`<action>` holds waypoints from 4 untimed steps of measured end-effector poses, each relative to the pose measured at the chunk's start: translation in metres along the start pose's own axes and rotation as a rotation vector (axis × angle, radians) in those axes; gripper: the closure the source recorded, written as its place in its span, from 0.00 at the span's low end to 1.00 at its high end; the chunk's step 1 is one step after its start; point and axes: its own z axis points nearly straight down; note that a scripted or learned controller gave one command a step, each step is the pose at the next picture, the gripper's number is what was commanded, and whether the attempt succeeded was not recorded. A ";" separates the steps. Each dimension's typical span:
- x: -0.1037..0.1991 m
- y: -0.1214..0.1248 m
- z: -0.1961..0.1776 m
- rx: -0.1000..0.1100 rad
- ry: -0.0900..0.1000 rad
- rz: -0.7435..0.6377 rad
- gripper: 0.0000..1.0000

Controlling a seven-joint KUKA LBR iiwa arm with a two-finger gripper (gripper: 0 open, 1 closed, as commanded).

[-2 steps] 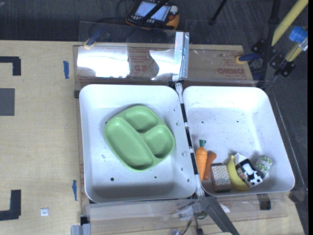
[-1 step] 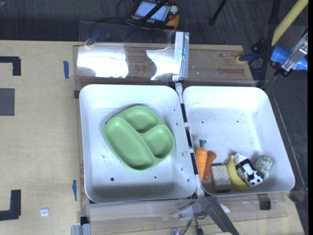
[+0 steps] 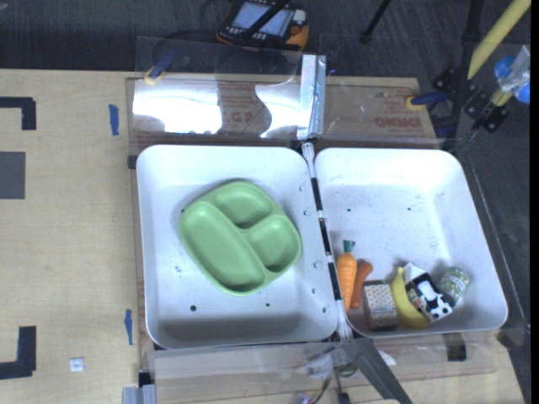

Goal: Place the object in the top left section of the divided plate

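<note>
The small toys are crowding together in the near corner of the right bin (image 3: 404, 183) – carrot (image 3: 347, 274), banana (image 3: 403, 303), cow (image 3: 429, 298) all touching or nearly so – so a grab is risking two pieces, or a slip against the wall. The green plate (image 3: 240, 236) is lying turned in the left bin (image 3: 168, 175) (blurring which section counts as top left). The claw's state I cannot tell.

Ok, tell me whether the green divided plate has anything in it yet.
Empty. The green divided plate in the left bin shows bare green in all three sections; the carrot and other items lie in the right bin.
</note>
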 end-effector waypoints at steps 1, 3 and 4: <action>0.001 0.002 -0.012 -0.005 -0.004 -0.004 1.00; 0.003 0.005 -0.034 -0.014 -0.013 -0.011 1.00; 0.051 -0.031 0.001 0.007 0.003 0.375 1.00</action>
